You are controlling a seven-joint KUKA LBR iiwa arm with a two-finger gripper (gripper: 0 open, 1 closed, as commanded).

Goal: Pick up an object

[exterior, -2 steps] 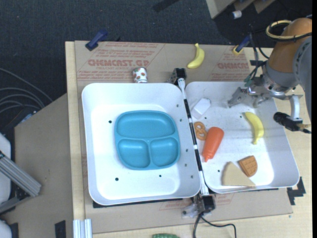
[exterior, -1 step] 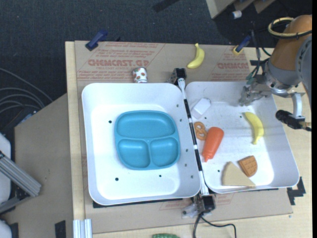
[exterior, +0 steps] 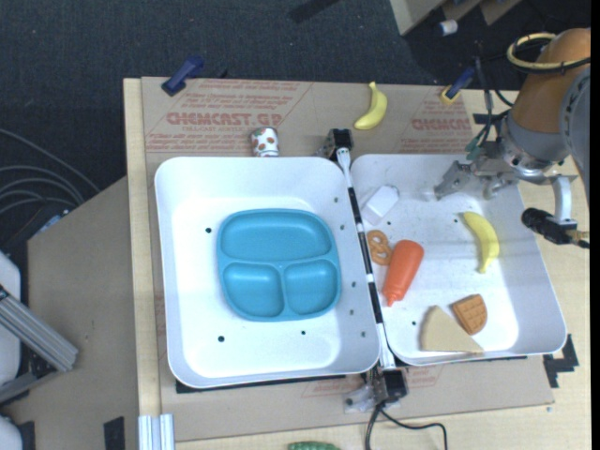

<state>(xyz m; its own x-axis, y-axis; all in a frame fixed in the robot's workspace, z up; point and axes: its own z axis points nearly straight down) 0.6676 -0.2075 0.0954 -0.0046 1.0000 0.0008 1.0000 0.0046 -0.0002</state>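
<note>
White plastic bins sit side by side on the tabletop point(exterior: 234, 111), which looks like cardboard-brown board with red print on it. The left bin point(exterior: 178, 251) has a blue divided plate point(exterior: 278, 262) lying flat in the middle. The right bin point(exterior: 534, 289) is where all the pickable stuff is: a yellow banana point(exterior: 483, 238) toward the right side, an orange carrot point(exterior: 402, 269) near the left wall, a small pretzel point(exterior: 378, 246) just beside the carrot's top end, a white block point(exterior: 380, 201) up near the back left corner, plus a tan wedge point(exterior: 444, 332) and a brown bread-looking piece point(exterior: 470, 313) touching each other at the front.

The arm point(exterior: 548, 101) comes in from the right, and the end effector point(exterior: 471, 178) hovers over the back of the right bin, above and a bit left of the banana. Its fingers look spread apart with nothing between them, so it's open and not gripping anything.

Outside the bins, a second banana point(exterior: 371, 110) lies on the board behind the right bin, and a little spotted cup point(exterior: 265, 141) sits behind the left one.
</note>
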